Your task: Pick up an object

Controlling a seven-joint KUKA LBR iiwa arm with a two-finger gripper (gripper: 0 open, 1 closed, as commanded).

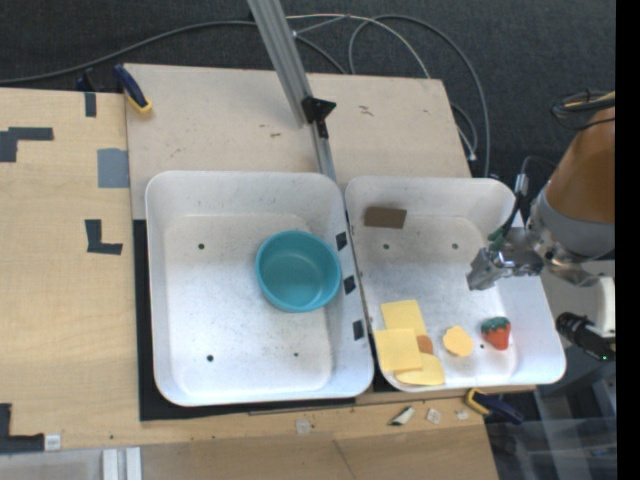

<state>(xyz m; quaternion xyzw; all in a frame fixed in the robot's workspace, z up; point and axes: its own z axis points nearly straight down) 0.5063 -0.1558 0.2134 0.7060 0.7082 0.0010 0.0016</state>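
Observation:
My gripper (487,268) hangs over the right side of the right bin (440,208), above the bin floor, with nothing visibly between its fingers. Below it, near the bin's front right, lies a small red strawberry-like toy (496,333). To the left of that sits a round yellow-orange piece (458,342). Yellow flat blocks (405,343) lie stacked at the bin's front left. A brown block (385,217) rests at the bin's back left. A teal bowl (297,270) stands in the left bin (180,268), near its right side.
A grey metal pole (285,58) slants across the bench behind the bins. Cables loop on the dark floor at the back. A blue-and-yellow clamp (132,89) sits at the bench's back left corner; another (490,404) lies in front of the right bin.

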